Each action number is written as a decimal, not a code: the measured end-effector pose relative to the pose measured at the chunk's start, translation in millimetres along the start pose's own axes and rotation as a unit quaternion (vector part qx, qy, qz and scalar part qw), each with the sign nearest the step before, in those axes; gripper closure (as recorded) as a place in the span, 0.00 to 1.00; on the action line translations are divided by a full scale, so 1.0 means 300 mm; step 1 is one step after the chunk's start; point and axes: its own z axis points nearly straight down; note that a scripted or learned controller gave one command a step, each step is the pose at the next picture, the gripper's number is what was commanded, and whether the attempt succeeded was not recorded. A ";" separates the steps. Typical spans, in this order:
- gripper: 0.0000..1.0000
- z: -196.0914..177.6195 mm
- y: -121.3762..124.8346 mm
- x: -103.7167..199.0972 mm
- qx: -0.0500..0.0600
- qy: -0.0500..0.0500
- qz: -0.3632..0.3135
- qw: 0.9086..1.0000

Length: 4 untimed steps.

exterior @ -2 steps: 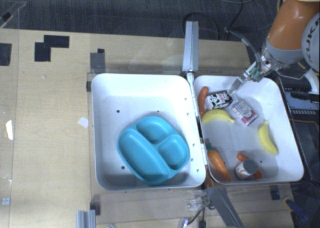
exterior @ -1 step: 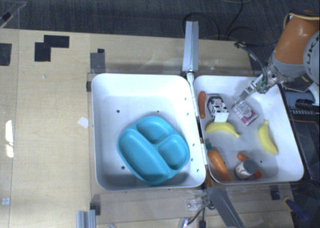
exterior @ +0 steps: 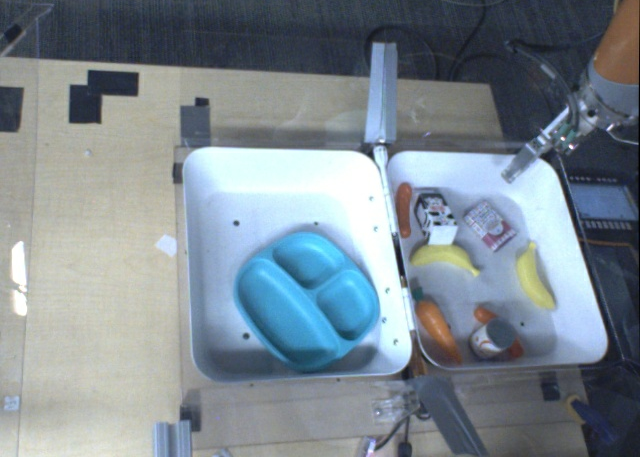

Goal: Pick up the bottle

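Lying at the near edge of the right bin (exterior: 590,340), the bottle (exterior: 492,335) rests just right of the carrot (exterior: 437,331) and nearer than both bananas (exterior: 445,258). Its dark cap faces the camera, so its long axis and its label are hard to read. Beyond the bananas sit a small white toy (exterior: 435,217) and a red-printed packet (exterior: 489,224). Farthest, the gripper (exterior: 521,166) hovers over the bin's far right corner, well apart from the bottle, carrying nothing; finger spread cannot be judged.
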 end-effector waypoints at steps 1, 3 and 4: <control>0.00 0.285 -0.001 0.006 0.001 0.002 0.002 1.000; 0.00 -0.095 -0.016 0.015 0.001 0.001 -0.042 0.999; 0.00 0.304 -0.015 0.017 0.002 0.002 -0.054 0.999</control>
